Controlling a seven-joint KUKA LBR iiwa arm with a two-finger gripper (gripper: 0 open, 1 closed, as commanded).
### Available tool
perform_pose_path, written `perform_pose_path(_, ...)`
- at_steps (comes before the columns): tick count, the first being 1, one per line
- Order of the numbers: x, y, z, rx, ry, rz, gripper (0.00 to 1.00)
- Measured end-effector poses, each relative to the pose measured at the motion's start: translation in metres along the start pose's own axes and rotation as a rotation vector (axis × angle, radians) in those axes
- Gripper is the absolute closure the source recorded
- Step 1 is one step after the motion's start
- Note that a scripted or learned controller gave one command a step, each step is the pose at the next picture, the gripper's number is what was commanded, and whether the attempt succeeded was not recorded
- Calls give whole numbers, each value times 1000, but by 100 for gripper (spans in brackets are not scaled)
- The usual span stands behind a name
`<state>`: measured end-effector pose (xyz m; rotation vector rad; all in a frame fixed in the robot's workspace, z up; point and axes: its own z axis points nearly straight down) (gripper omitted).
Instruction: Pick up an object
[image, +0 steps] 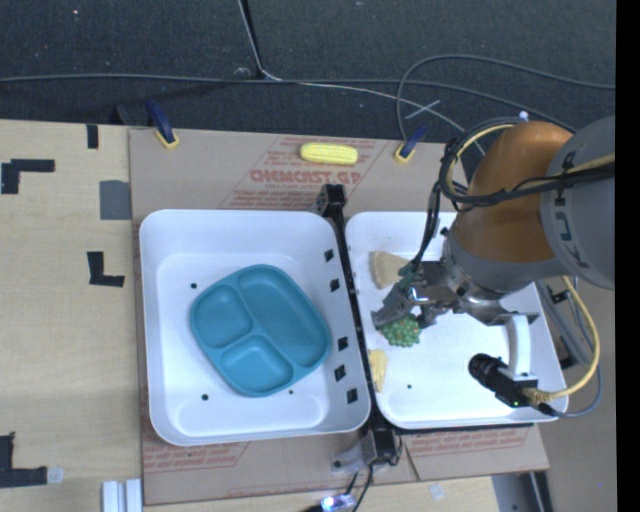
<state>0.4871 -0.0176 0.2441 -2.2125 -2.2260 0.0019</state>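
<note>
While the arm (520, 200) reaches in from the right over the right bin (450, 400), its end effector (408, 305) sits low near that bin's left side, right on top of a small green broccoli-like piece (402, 332). The metal fingertips crowd the green piece from above, touching or nearly so, but whether they are spread or closed around it I cannot tell from this angle, and no clear grip shows. Just above the end effector, a pale yellow wedge (386, 266) lies on the bin floor, close by but apart from the green piece. Down by the divider between the bins, a second small yellowish bit (377, 368) rests against the right bin's left wall. Over in the left bin (165, 300), a blue three-compartment plate (260, 328) lies flat near the middle. Beyond the bins, on the cardboard sheet (200, 170) covering the tabletop (60, 330), a yellow corn cob (328, 153) lies on its side, well apart from everything else.
</note>
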Motion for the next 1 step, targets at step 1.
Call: perform_pose_path(1, 54, 1, 16, 2, 0, 0, 100)
